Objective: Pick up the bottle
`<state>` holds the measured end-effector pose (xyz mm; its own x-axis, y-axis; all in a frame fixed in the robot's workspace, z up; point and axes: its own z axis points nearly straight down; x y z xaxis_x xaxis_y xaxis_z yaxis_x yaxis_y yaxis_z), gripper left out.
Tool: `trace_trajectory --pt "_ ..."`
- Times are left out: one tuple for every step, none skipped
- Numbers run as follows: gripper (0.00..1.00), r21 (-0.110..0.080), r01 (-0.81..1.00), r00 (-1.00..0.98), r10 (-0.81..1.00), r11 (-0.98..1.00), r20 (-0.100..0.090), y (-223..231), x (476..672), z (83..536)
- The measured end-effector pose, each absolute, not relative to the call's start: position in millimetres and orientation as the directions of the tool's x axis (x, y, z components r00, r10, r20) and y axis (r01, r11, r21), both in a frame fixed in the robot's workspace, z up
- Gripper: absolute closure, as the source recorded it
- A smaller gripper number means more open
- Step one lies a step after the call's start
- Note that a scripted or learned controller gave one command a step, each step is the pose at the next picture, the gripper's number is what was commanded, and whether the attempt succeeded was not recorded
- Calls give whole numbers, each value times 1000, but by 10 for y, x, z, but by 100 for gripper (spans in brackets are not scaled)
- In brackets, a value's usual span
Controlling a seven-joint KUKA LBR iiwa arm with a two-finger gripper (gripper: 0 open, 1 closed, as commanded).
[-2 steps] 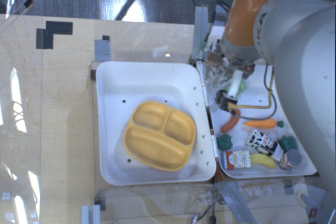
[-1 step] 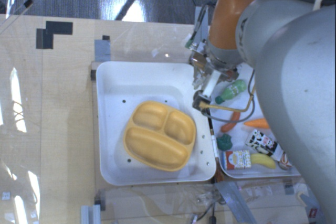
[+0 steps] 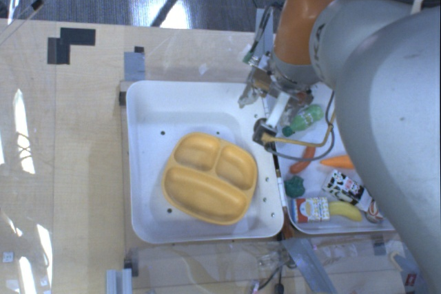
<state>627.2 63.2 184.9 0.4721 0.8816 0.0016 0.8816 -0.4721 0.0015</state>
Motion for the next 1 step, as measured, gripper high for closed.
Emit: trace_trajectory --pt "0 4 848 530 848 -530 3 921 6693 1857"
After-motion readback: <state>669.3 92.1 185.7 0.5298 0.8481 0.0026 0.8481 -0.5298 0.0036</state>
